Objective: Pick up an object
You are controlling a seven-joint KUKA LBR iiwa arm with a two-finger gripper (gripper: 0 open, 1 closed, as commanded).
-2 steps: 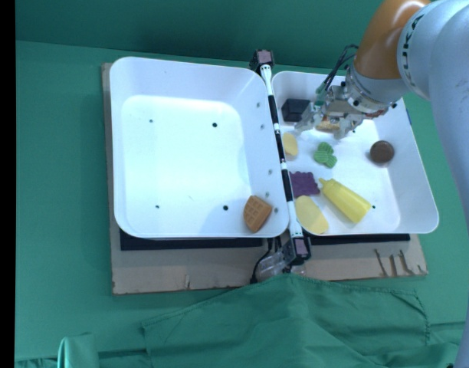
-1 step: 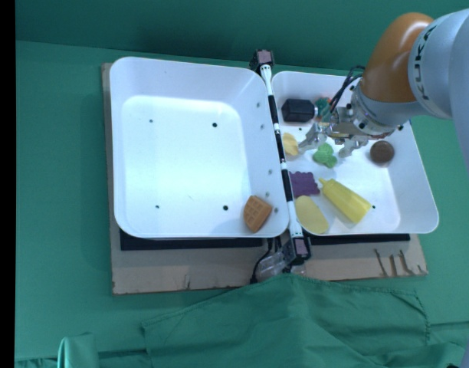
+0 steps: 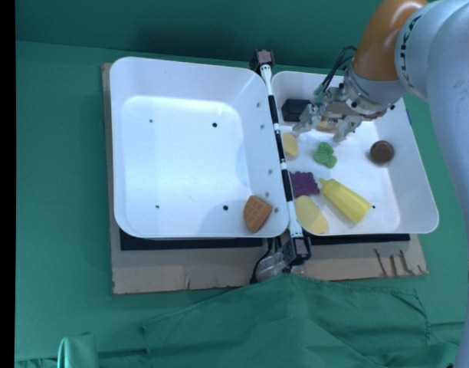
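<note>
Hovering over the far part of the right bin (image 3: 418, 198), the hand (image 3: 326, 129) has fingers spread apart, gripping nothing. Just near of it lies a green toy (image 3: 324, 156); purple grapes (image 3: 303, 182) and a yellow bottle (image 3: 346, 199) lie nearer. An orange waffle (image 3: 257, 213) sits alone in the left bin (image 3: 142, 75).

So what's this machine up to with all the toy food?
A robot arm reaches in over the right bin, its tool hanging above a green toy. Nearby lie a yellow bottle, purple grapes and a brown disc. A waffle piece sits in the left bin.
</note>
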